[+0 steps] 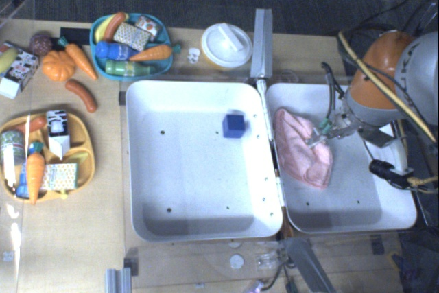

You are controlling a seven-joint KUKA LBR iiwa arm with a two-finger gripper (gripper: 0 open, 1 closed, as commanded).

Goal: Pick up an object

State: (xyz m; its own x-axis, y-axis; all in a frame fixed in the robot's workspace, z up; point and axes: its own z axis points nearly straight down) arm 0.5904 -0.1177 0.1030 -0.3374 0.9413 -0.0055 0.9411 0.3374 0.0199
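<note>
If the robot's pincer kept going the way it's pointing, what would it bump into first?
Most likely the pink cloth. The pincer points leftward and down, with its tips right at the cloth's right edge in the right bin. From above I can't judge its height, so it may already be touching.

Left bin (171, 209) open around blue cube (234, 125); pink cloth (303, 147) crowds right bin (357, 209)

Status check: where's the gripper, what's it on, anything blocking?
Gripper low in the right bin, at the pink cloth; grip unconfirmed. Blue block alone in the left bin, untouched. Nothing blocking.
</note>
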